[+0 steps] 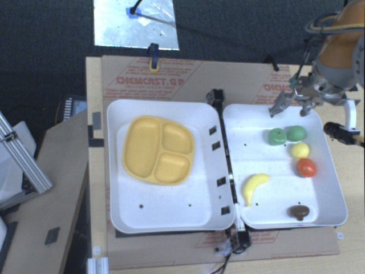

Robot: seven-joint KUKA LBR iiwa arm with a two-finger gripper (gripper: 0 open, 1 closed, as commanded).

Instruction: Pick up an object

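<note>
Over the right bin's (336,210) far edge the gripper (293,105) hangs with fingers spread, grasping nothing; the two green pieces (286,135) lie just below it, untouched, so the pick itself has not yet begun

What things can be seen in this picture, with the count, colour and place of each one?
shallow white plastic bins: two, white, side by side on the bench
yellow divided plastic tray: one, yellow, in the left bin
round green toy pieces: two, green, touching, upper part of the right bin
small yellow round toy: one, yellow, below the green pieces
red-orange round toy: one, below the yellow one
yellow toy banana: one, yellow, lower middle of the right bin
small brown toy: one, brown, lower right corner
two-finger gripper: one, grey, above the right bin's upper edge
</note>
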